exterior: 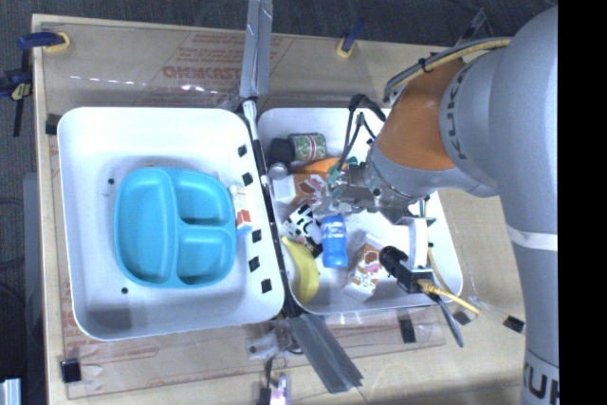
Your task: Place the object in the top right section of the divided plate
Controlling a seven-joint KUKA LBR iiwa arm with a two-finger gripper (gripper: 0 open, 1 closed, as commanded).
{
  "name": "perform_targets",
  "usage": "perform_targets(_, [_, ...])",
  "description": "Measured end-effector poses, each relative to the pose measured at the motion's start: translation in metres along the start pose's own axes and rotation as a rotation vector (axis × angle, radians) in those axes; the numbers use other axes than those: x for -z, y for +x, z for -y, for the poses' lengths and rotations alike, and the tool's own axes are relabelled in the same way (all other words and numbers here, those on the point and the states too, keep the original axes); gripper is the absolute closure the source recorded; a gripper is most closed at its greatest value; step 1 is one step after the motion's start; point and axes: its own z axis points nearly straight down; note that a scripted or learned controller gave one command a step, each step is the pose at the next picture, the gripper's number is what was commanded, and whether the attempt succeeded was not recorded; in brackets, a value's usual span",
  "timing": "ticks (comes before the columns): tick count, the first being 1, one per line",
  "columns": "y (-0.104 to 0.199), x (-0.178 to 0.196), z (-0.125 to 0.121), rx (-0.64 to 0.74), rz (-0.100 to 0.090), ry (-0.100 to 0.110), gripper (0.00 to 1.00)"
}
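- Taking the blue bottle as the obj. to move: a guess, since it's the item nearest the gripper.
- Lies just view-right of the banana, lengthwise up-down in view, pale end away from the banana's lower tip.
- Prob. light, stiff plastic w/ a smooth, slippery skin; not fragile, but liable to squirt out of a pinch or roll if nudged.
- Best taken across the short width, mid-body, not at the pale end; needs a firm squeeze.
- Can't tell whether the gripper is open, closed or clamped on anything: seen from above, wrist hardware hides it. Hangs up and view-right of the banana, right by the bottle's pale end.
- Crowded around: printed packet further view-right of the banana, past the bottle; black-and-white cube just above the banana. Risks dragging either along.
- Further above the banana, toward the far wall: orange item, then green can. Well out of the way.
- All this inside the right bin, banana against its view-left wall.
- Goal well view-left of the banana, over the wall: divided plate in the left bin; top right section is the small pocket nearest the banana's side, upper one. Looks bare.
- Needs a lift high enough to clear both walls, then a gentle set-down so the bottle doesn't skid into the next pocket.
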Motion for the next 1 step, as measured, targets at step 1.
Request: perform_targets(1, [0.0716,0.0422,0.0263,0.045,0.0,-0.003,1.0])
